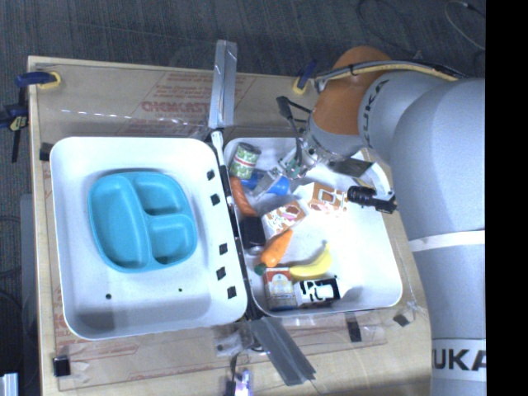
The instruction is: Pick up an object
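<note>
Camera view: arm (450, 221) lettered perhaps "UKA".

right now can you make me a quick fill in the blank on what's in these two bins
1. The blue tray lies in the ___ bin.
2. The banana in the right bin is ___ in colour.
3. The carrot lies just ___ the banana in the camera view.
4. The hand is over the ___ bin.

Missing words: left; yellow; above; right
</note>
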Controlling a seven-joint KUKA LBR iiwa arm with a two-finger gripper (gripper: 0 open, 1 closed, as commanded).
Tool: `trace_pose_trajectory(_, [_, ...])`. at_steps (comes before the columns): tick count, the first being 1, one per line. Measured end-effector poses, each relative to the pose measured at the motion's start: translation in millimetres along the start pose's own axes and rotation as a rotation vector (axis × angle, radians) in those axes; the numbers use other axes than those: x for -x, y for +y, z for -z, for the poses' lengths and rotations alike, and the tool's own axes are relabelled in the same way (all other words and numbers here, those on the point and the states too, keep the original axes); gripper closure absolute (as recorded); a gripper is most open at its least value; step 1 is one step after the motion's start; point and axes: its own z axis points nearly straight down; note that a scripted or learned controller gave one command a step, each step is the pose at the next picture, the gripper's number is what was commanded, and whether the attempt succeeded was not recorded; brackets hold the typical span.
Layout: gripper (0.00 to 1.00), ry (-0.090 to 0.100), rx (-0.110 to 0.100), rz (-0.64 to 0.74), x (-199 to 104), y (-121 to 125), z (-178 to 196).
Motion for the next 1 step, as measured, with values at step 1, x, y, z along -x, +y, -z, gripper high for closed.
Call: trace_pose_trajectory(1, [1.00,0.000,-0.002,0.003,0.6,-0.8,8.9])
